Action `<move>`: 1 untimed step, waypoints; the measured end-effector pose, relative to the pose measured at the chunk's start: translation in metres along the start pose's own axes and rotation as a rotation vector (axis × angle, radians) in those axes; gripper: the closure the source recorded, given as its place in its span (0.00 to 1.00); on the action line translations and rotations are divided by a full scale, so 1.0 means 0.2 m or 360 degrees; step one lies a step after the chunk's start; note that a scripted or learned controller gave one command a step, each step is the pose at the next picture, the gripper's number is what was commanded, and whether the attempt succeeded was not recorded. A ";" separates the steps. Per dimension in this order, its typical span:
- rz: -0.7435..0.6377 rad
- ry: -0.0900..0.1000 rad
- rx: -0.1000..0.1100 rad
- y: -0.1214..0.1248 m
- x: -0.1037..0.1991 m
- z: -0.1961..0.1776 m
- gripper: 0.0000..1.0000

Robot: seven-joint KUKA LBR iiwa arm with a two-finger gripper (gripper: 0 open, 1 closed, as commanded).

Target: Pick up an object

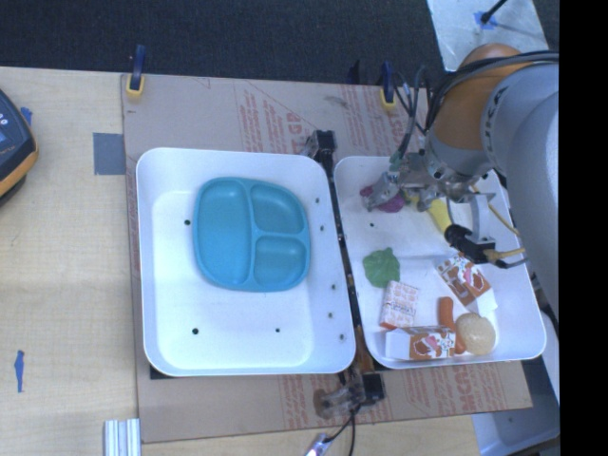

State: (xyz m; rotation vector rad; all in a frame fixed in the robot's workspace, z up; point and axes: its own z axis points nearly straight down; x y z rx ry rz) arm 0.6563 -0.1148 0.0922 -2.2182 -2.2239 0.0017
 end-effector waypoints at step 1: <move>-0.0004 0.0002 0.0005 0.00 0.12 0.00 0.00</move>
